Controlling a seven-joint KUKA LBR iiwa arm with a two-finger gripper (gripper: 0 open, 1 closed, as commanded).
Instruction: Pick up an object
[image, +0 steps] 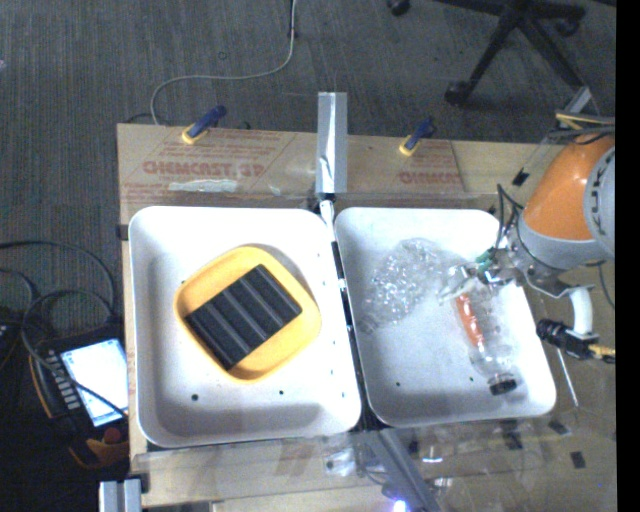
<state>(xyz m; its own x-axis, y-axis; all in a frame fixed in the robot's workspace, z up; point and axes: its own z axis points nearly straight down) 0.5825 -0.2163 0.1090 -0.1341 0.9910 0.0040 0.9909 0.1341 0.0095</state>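
From above we see the claw (492, 268) at the right bin's (420, 405) far right rim, its state unclear, above a clear bottle (484, 335) beside crumpled plastic (400, 278), while the yellow tray (248, 310) fills the left bin (160, 400) on the cardboard-covered tabletop (200, 160).

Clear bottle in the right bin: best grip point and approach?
Take the clear bottle across its mid-body, coming straight down. It lies flat, long axis running toward the near wall, dark cap nearest, so fingers should close across its width. The crumpled plastic lies apart, leaving room.
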